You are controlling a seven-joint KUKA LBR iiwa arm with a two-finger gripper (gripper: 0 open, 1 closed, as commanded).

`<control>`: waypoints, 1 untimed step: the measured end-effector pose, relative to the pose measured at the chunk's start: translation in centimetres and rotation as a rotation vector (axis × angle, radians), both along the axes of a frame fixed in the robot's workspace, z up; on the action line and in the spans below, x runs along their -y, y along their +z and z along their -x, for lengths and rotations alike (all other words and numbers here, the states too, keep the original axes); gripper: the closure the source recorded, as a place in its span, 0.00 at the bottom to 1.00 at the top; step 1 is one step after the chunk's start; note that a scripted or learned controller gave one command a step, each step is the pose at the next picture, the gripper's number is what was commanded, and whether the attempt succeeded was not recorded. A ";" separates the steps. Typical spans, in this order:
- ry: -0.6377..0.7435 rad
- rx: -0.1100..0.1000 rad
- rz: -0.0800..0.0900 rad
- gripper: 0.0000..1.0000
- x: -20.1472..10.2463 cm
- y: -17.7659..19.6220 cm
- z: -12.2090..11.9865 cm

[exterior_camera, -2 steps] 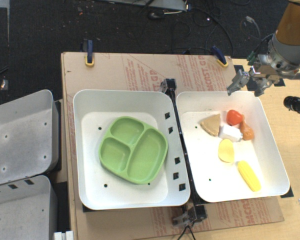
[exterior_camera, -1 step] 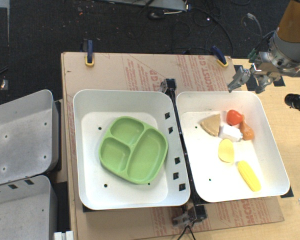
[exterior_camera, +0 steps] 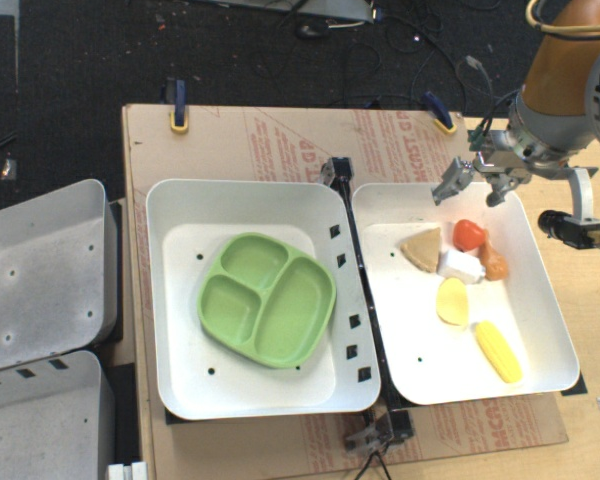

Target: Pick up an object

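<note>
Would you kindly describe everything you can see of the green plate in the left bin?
The green plate is a light green divided dish that looks like matte plastic, with rounded corners and three compartments: two smaller ones on its left side and one long one on its right. It lies flat and right side up, turned at a slant, near the middle of the left bin. It rests on the bin's floor; its compartments hold nothing, and nothing else touches it.

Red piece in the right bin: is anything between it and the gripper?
Nothing visible. The gripper is open above the right bin's far edge, and the red piece lies uncovered just below it.
</note>
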State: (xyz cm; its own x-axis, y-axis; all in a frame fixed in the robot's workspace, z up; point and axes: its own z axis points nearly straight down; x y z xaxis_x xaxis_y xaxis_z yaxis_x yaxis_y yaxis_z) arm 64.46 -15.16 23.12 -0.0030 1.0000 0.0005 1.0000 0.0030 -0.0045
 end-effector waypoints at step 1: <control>-0.004 -0.001 0.000 0.00 0.2 -6.4 0.1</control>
State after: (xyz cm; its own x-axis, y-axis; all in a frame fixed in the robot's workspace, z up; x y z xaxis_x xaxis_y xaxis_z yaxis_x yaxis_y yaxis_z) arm 64.37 -15.37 16.68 0.0006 1.0000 0.0005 1.0000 -0.0006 -0.0058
